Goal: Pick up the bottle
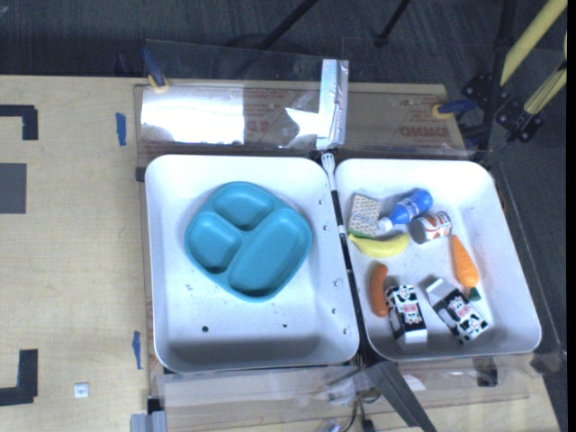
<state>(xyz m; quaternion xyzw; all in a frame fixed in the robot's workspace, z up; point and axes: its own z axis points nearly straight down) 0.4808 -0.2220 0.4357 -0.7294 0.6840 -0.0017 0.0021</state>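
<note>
Faint red print on the cardboard strip [396, 124] behind the bins, too blurred to read. Nothing legible on the cartons [407, 311] either.

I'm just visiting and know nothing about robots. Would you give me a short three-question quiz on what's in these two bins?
1. True or false: the blue bottle lies in the right bin.
2. Multiple choice: what sits in the left bin? A) a blue divided plate B) a banana C) a milk carton
3. Fill in: the bottle's white cap end points toward the yellow ____.

Key:
1. True; it lies on its side among the other items.
2. A, the blue divided plate.
3. Banana, just below the bottle, beside the can.
</note>
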